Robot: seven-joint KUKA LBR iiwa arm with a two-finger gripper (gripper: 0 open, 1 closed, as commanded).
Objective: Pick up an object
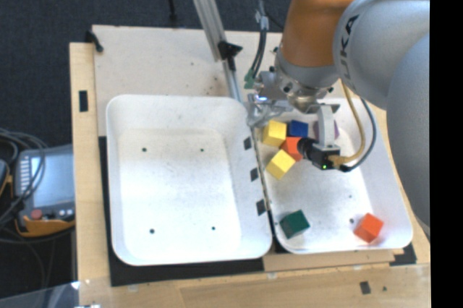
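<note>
my gripper (293,127) hangs over the clustered blocks (283,144), jaw spread impossible to tell; each looks light, rigid, smooth-faced, best pinched across two flat opposite sides.

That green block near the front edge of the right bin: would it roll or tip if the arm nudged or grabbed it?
The green block looks cube-like with flat faces, so it would probably slide rather than roll. It appears rigid, so likely easy to pinch. It sits close to the right bin wall, which may crowd a grasp.
</note>
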